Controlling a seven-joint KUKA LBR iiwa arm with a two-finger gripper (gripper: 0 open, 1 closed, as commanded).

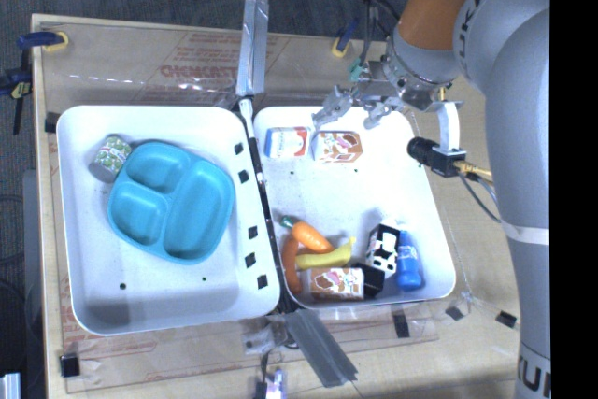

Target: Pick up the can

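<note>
The small green-labelled metal can (111, 154) lay wedged between the blue plastic divided plate (173, 201) and the left white bin (149, 308) wall; the gripper (355, 110), splayed and empty, hovered over the right white bin (425, 192), well apart.

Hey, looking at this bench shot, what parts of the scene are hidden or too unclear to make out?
- can: camera view, its right side tucked behind the blue tray.
- carton at the right bin's near edge: label too small to read.
- gripper: blurred against the bin rim.
</note>
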